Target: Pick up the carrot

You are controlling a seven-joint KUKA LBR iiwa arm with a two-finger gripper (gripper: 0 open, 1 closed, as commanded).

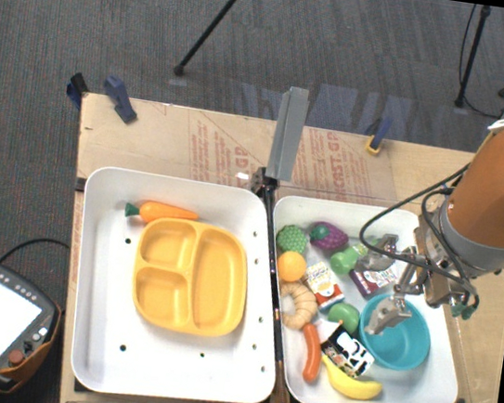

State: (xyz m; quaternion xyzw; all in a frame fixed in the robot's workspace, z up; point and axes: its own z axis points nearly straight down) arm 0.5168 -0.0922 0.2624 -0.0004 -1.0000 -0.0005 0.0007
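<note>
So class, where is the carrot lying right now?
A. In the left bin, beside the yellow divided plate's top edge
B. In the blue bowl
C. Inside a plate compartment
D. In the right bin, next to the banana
A: the carrot lies on the left bin floor, just above the yellow divided plate, not in any compartment.

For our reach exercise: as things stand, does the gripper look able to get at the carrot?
Probably yes. The carrot lies uncovered in the left bin beside the yellow plate. The gripper hangs over the blue bowl, across the divider.
</note>
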